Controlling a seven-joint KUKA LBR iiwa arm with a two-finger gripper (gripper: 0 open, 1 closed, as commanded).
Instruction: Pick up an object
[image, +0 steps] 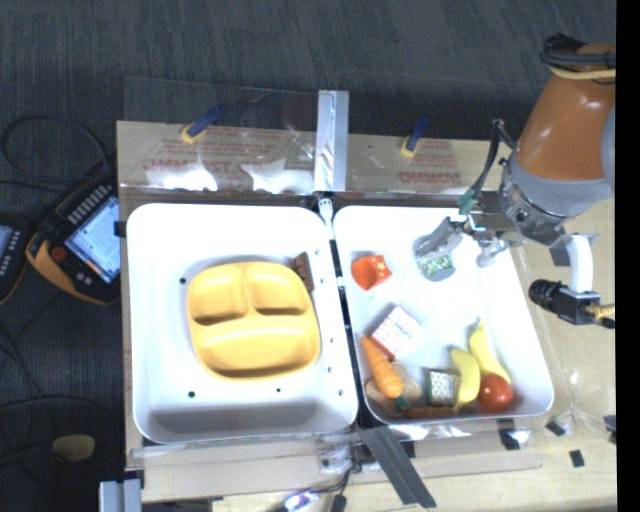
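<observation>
One small green-labelled object (437, 264) is seen clamped between the fingers (438, 243); judged light and rigid, best gripped across its sides.

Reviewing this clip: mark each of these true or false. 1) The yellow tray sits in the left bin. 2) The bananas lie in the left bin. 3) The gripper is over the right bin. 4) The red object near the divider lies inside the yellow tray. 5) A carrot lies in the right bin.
1) True: the yellow tray sits in the left bin.
2) False: the bananas lie in the right bin.
3) True: the gripper is over the right bin's far part.
4) False: the red object lies in the right bin.
5) True: the carrot lies there.
</observation>
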